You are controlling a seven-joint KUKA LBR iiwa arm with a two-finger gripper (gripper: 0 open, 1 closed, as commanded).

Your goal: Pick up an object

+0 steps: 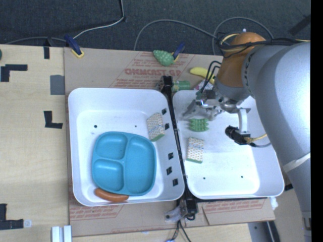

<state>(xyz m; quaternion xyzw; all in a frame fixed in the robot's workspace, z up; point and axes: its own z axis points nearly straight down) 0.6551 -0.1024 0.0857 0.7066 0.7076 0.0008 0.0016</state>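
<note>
Nearest the bottom edge, in the left shallow white plastic bin: an orange sausage-shaped toy lying along the front wall, touching the rim of a blue three-compartment plastic plate. Just beyond the plate's far right corner, a small pale sponge block with a green edge, leaning near the black divider between the bins.

In the right shallow white plastic bin, a second pale sponge block with a green underside, lying flat near the bin's left wall. Just behind it, a green ridged toy piece, on the bin floor and directly under the metal two-finger gripper. Cannot tell how far the fingers are spread, nor whether anything is caught between them; the green piece looks to be resting on the floor rather than lifted. Grey arm with an orange band filling the right side above the bin.

Farther back, on the brown cardboard sheet: a yellow banana-shaped toy partly behind the wrist, then a green knobbly toy beside a blue clamp.
</note>
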